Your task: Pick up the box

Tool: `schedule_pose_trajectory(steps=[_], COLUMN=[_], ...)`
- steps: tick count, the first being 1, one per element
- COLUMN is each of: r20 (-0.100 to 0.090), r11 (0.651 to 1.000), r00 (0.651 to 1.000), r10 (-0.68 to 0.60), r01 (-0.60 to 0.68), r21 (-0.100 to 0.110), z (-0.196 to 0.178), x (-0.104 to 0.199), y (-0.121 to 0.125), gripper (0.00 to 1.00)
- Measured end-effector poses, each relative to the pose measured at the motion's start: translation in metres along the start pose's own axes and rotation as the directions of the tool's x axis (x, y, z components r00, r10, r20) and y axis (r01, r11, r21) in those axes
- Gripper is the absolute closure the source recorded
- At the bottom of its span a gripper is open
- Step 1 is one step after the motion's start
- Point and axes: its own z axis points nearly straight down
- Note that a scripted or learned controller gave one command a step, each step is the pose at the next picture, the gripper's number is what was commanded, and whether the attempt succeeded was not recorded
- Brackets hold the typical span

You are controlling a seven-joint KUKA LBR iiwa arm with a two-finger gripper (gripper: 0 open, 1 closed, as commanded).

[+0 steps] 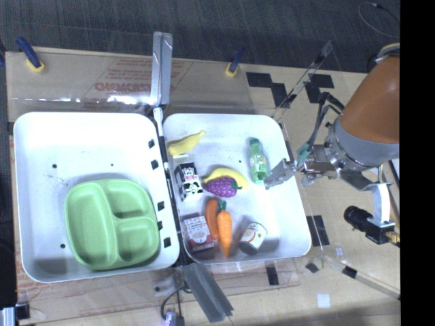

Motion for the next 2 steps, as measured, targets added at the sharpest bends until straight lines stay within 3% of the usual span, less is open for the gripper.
schedule_pose_trajectory(steps=[1, 2], r20=[0.000, 0.000], r11=[1.000, 0.992], r00=[1.000, 0.992], r10=[-0.006, 0.128], r01=[0.006, -0.128], r21=[0.003, -0.003], z=[-0.009, -0.118], x=[0.000, 0.069], y=[0.001, 0.079], gripper=[1.00, 1.00])
